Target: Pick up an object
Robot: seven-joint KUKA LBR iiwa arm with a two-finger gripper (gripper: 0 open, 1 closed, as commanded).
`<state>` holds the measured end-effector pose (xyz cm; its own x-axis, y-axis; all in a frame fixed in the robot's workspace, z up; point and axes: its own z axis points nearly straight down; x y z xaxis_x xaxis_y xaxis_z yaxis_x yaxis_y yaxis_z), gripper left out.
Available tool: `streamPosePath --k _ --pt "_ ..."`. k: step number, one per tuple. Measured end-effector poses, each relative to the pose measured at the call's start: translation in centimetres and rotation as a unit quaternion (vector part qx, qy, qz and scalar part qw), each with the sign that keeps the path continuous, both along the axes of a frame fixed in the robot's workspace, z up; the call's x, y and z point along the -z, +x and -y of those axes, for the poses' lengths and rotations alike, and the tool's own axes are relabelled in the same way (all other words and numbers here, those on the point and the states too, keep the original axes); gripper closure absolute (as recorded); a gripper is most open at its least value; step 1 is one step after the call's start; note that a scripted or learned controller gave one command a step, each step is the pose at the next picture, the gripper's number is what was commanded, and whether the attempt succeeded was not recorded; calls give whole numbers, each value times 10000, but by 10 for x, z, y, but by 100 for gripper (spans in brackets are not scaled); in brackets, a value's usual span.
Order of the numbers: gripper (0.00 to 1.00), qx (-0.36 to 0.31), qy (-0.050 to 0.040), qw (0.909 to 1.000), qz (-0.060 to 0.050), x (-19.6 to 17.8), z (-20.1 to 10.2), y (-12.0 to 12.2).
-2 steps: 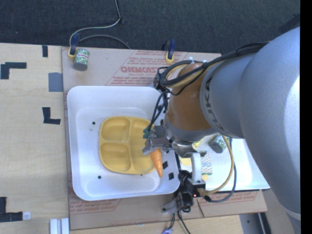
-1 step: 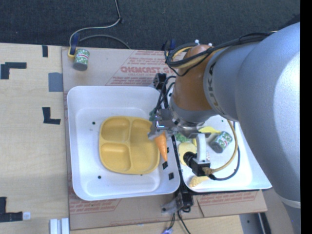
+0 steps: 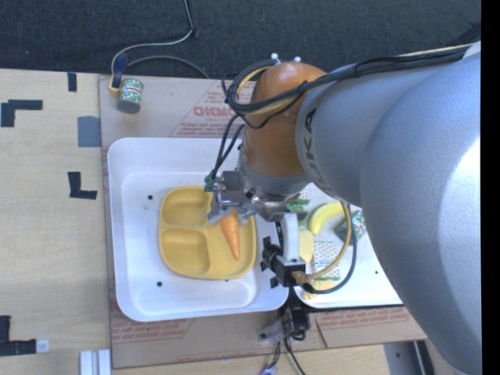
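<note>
An orange toy carrot [image 3: 230, 237] points down over the right side of a yellow divided plate [image 3: 183, 237] in the left white bin [image 3: 129, 209]. My gripper [image 3: 230, 212] is straight above it, under the orange band of the arm. The carrot's thick end sits between the metal fingers [image 3: 217, 200], which are shut on it. Its tip hangs free over the plate's right compartment. Whether the carrot still touches the plate cannot be judged from this angle.
A yellow banana [image 3: 324, 217] and a pale packet [image 3: 328, 252] lie in the right bin [image 3: 367, 291], mostly under the arm. A small green-labelled can [image 3: 129, 94] stands on the cardboard behind the left bin. Cables hang beneath the wrist near the bins' front rims.
</note>
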<state>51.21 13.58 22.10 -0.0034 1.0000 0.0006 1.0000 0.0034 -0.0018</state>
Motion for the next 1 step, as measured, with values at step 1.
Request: streamPosePath --k 1 --pt "100 17 -9 10000 -1 -13 57 -22"
